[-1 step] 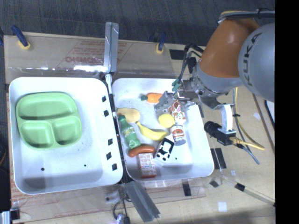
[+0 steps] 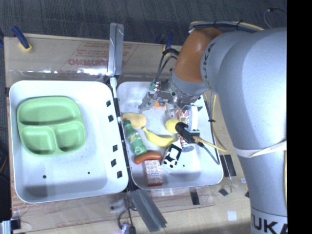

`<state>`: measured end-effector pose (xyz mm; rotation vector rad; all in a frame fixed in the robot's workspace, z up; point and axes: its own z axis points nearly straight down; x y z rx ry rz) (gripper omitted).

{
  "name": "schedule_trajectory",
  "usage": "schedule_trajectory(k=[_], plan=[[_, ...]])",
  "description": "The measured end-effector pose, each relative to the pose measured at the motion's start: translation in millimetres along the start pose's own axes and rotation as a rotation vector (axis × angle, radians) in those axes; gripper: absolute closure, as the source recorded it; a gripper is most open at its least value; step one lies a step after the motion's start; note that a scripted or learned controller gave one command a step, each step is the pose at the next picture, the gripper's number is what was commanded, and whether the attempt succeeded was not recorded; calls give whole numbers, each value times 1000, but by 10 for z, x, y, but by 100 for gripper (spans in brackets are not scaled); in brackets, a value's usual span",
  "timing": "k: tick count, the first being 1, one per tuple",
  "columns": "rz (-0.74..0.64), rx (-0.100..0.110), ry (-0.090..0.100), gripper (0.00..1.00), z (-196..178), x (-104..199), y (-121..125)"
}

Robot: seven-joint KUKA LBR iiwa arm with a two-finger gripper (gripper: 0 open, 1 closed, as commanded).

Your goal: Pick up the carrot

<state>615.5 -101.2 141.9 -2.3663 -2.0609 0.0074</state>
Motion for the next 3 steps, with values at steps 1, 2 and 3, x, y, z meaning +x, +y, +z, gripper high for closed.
schedule_trajectory(k=[1, 2, 3], plan=[[-91, -3, 0, 0, 506, -210, 291], [-95, -4, 0, 100, 402, -200, 295], [-95, -4, 0, 0, 403, -201, 295]])
